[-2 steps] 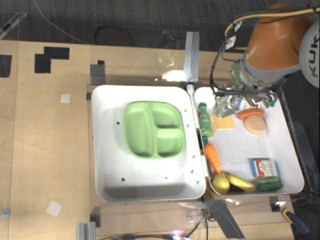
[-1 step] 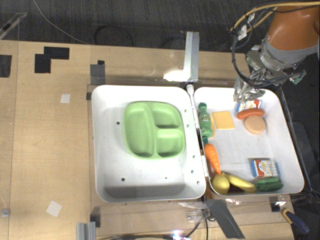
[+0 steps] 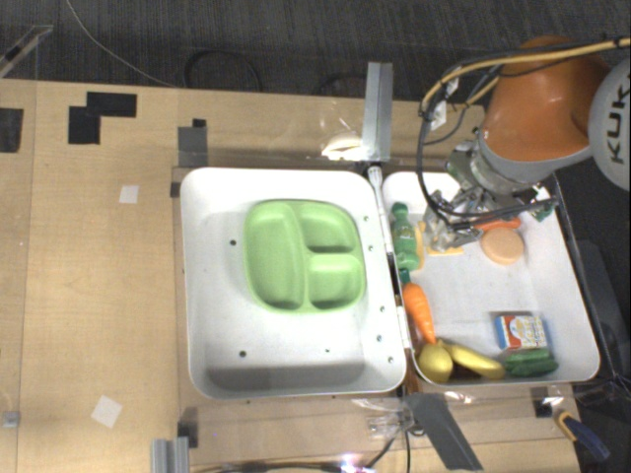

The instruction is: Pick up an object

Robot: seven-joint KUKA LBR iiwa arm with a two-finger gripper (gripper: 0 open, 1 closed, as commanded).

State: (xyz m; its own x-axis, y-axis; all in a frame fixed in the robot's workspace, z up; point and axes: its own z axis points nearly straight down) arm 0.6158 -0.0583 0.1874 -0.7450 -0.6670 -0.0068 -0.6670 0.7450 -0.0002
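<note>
A: Right bin (image 3: 582,338), landmark for everything. Inside, along its wall nearest the left bin (image 3: 197,294): green bottle (image 3: 402,233) at the top, toy carrot (image 3: 420,310) below it, then a yellow lemon-like ball (image 3: 435,363) touching a banana (image 3: 475,361) near the bottom corner.

B: And the rest?

A: Small printed box (image 3: 520,330) toward the bin's lower right, dark green piece (image 3: 529,364) just under it, touching the banana's tip. Peach-coloured round disc (image 3: 504,245) in the upper half. Green divided tray (image 3: 302,254) lying in the left bin, well apart from all this.

B: Gripper?

A: Gripper (image 3: 455,227) low over the upper part of the right bin, between the bottle and the disc, above a small yellowish item (image 3: 446,247). Too cluttered with cables and shadow to tell how wide the fingers stand. Nothing visibly clamped between them.

B: Likely target?

A: Hard to say; probably the yellowish item or the bottle, being nearest. Judging by looks, all light plastic toys, stiff, smooth, likely a bit slippery.

B: Where to take hold?

A: Bottle: across the narrow body, not along it, but tight against the bin wall, so little room for a finger on that side. Disc: flat, low, prone to sliding; across the edge only. Carrot: across the thick upper end, easiest of the lot.
</note>
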